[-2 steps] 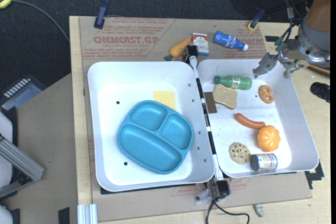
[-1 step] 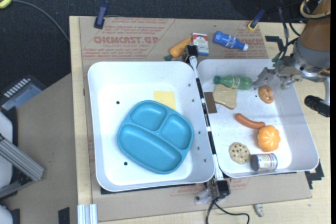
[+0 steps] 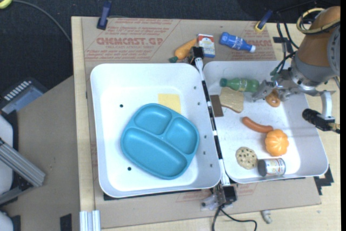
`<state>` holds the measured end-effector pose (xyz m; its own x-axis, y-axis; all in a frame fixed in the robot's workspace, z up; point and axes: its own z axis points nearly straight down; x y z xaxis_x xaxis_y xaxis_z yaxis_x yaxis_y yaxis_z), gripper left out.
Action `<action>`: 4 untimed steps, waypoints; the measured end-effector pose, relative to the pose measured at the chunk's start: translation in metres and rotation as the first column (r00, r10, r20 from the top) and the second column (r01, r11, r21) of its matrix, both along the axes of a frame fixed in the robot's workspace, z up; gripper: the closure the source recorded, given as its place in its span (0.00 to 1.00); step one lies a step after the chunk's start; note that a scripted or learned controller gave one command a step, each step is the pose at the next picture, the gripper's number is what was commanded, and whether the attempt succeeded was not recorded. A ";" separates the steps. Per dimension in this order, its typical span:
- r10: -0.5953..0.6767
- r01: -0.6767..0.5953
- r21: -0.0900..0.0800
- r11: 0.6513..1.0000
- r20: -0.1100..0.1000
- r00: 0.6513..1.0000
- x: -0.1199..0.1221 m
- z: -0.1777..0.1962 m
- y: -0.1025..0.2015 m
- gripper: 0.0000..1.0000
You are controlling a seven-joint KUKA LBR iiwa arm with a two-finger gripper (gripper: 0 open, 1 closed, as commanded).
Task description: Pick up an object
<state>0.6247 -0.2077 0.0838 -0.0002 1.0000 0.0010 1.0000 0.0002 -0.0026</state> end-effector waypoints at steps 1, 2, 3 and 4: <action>0.007 -0.007 0.011 1.000 -0.010 1.000 0.022 0.000 -0.010 0.00; 0.006 -0.006 0.003 1.000 -0.006 1.000 0.023 0.010 -0.013 1.00; 0.000 0.000 0.000 1.000 -0.013 1.000 0.034 -0.001 0.032 1.00; 0.001 -0.001 0.000 1.000 0.001 1.000 0.018 0.001 0.077 1.00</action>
